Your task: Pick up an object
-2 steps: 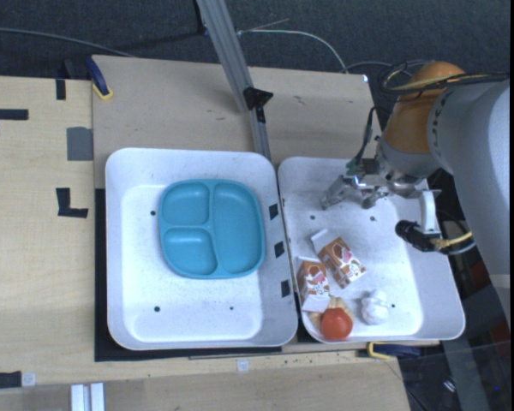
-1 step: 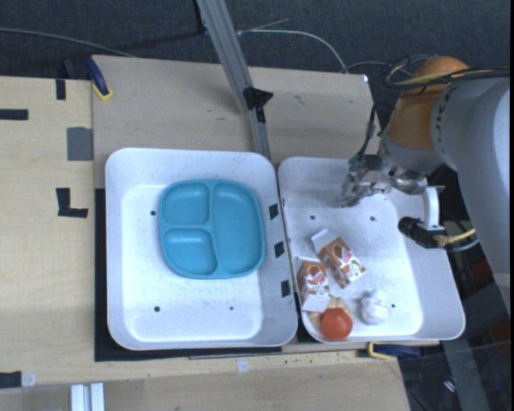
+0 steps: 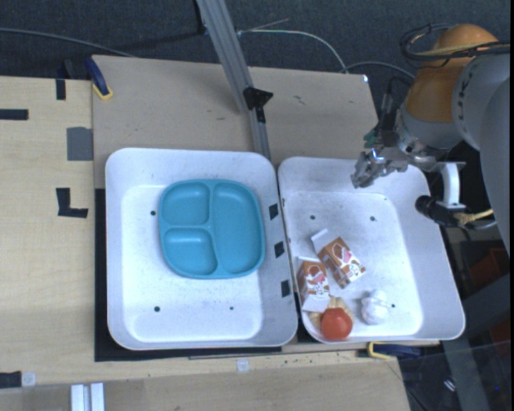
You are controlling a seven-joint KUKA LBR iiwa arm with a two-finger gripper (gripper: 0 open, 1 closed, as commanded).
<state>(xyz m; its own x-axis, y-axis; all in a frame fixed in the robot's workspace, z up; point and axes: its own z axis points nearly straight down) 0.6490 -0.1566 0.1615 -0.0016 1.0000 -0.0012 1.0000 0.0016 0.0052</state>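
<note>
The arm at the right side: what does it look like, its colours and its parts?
The arm is grey and rounded, with an orange band above the wrist. Thin dark cables loop around that band. Its claw is small, metallic grey, on a silver wrist piece.

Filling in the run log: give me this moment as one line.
gripper: over right bin far edge, nothing seen held | red ball, white object, two packets: near end | blue tray: left bin
</note>
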